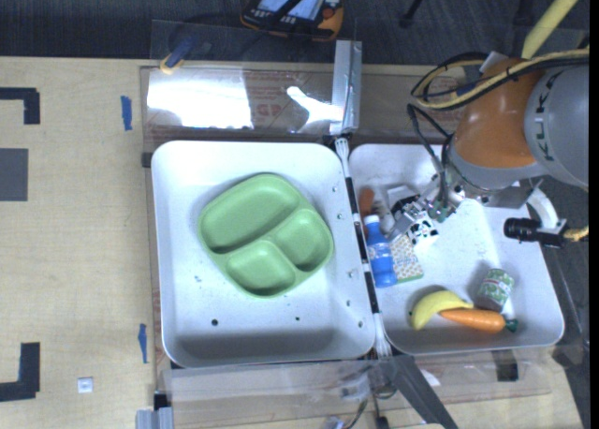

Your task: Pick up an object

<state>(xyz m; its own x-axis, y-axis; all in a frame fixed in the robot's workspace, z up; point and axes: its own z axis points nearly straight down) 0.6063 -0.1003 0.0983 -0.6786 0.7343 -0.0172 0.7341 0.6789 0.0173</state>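
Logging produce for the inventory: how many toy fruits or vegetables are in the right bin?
2: a banana and a carrot touching at the front. More may hide under the gripper.

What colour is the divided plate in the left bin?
Light green; the divided plate shows clearly in the camera view.

A green divided plate is seen lying flat in the left white bin, to the view's left of the jaws and a little nearer. A clear plastic sheet and an upright metal strip are set farther back, left of the jaws. A handheld controller is placed beyond them.
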